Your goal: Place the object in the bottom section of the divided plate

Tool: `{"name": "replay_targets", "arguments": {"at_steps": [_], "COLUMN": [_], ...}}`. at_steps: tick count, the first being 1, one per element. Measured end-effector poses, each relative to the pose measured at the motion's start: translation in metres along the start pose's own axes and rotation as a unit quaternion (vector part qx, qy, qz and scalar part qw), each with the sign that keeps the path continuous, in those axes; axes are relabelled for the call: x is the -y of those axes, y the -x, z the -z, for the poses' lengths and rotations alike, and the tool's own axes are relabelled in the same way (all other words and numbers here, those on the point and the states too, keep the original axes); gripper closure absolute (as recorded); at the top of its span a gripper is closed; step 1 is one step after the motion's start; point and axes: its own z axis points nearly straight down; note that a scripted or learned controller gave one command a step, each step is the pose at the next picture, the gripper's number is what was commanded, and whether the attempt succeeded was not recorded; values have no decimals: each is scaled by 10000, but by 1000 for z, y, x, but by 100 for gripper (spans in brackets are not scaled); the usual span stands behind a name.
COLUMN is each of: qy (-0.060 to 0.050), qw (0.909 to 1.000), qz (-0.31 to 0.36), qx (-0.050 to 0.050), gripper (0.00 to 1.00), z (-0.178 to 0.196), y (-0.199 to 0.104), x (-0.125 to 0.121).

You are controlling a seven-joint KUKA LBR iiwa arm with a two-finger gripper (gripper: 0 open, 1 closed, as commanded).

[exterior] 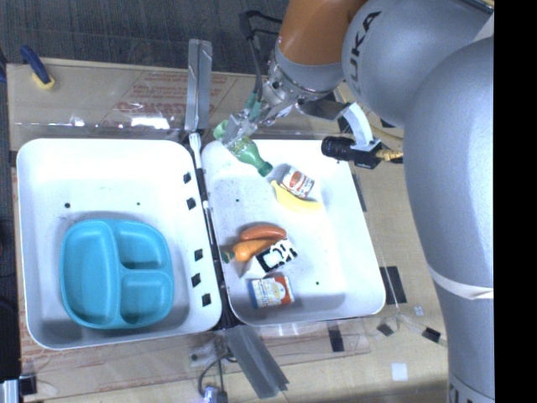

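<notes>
Over the right bin's (369, 284) far left corner, the tool (245, 131) is seen closed around a green bottle (244, 148); the blue divided plate (117, 273) is yet to be reached.

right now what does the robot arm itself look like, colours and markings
The arm is thick, rounded, glossy grey, with dark KUKA lettering on one segment and an orange band above the wrist. The gripper is slim and metallic. A black fitting with a cable sticks out beside it.
</notes>
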Motion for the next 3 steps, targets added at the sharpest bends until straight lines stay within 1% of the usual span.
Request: {"name": "replay_targets", "arguments": {"at_steps": [1,2,3], "qy": [-12,0,-18], "qw": [9979,10000,9963], "qz": [-653,-6,-857], "qx": [-4,4,-5], "gripper": [100,100,100], "z": [-40,-38,-34], "y": [-76,-58,-132], "x": [57,7,20]}}
